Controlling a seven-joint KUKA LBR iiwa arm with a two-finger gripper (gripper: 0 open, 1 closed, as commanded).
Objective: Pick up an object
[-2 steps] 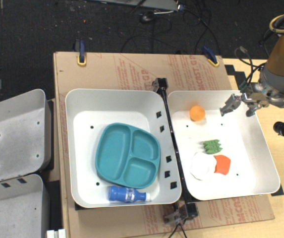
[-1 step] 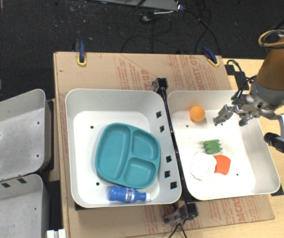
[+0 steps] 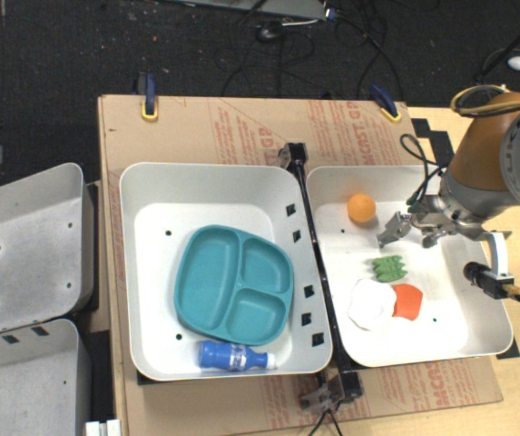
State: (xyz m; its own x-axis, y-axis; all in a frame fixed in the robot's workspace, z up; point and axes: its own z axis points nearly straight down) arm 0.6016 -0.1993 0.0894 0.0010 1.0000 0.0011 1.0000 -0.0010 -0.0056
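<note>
My gripper (image 3: 411, 235) hangs over the back of the right bin (image 3: 482, 334), its two fingers spread open with nothing between them. An orange ball (image 3: 361, 208) lies just to its left, apart from it. A crinkled green object (image 3: 388, 267) sits a little in front of the fingers. Nearer the bin's front, a white round piece (image 3: 369, 304) touches an orange-red block (image 3: 408, 302).
The left bin (image 3: 142, 243) holds a teal divided plate (image 3: 234, 284) and a blue bottle (image 3: 232, 357) lying on its side by the front wall. A black divider (image 3: 309, 243) separates the bins. The grey arm (image 3: 495, 162) comes in from the right.
</note>
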